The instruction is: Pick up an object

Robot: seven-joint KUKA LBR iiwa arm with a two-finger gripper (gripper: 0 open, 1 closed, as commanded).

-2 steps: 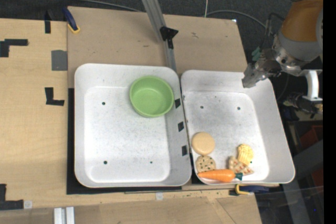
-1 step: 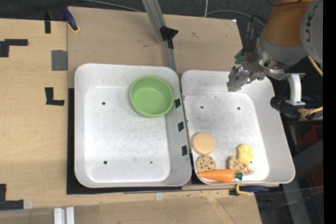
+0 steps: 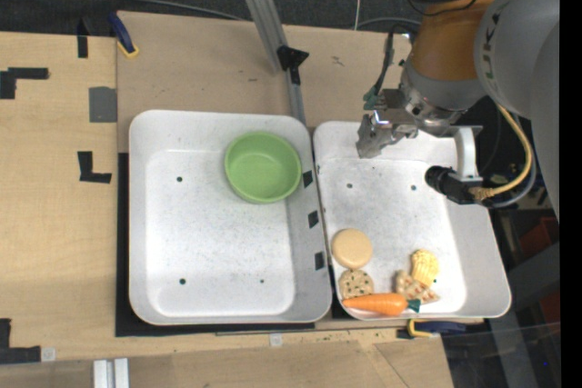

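Nothing is being carried yet: the gripper [image 3: 375,139] is hanging over the far end of the right bin [image 3: 391,186], its state impossible to tell, while the carrot [image 3: 382,304], cookie [image 3: 352,247] and corn [image 3: 424,266] are lying untouched near its front edge.

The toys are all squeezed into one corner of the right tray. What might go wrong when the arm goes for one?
The carrot, cookie, cracker and corn crowd the right bin's near wall, so the gripper might nudge a neighbour or hit the wall. The carrot lies flat against the rim, likely hard to pinch.
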